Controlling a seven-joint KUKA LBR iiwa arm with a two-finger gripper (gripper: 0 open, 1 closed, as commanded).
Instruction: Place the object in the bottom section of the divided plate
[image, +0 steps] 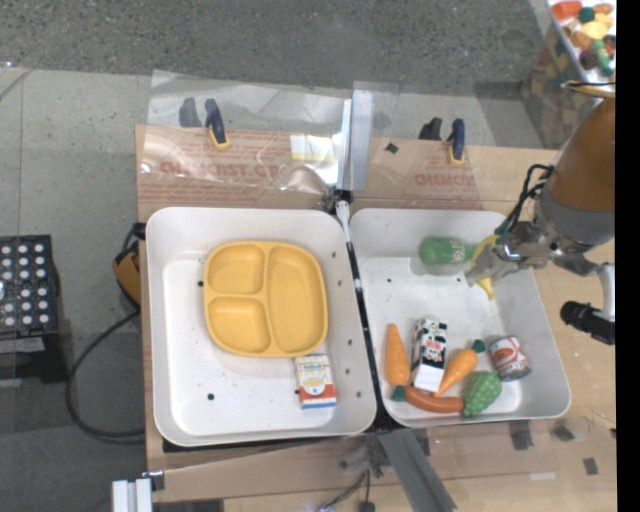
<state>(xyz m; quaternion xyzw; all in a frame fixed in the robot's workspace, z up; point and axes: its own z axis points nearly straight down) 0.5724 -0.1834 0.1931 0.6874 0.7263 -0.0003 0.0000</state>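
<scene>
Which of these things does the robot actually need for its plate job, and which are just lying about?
For the job: plate, gripper, and whichever toy it picks up.
Lying about: small carton, carrots, milk carton, can, green bottle, clamps.

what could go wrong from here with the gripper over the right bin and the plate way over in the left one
1. The gripper sits beside a green object near the right bin's far wall, so a grasp may slip or nudge it against the wall.
2. The small carton lies just below the yellow divided plate; a drop aimed at the bottom section could overshoot onto it.
</scene>
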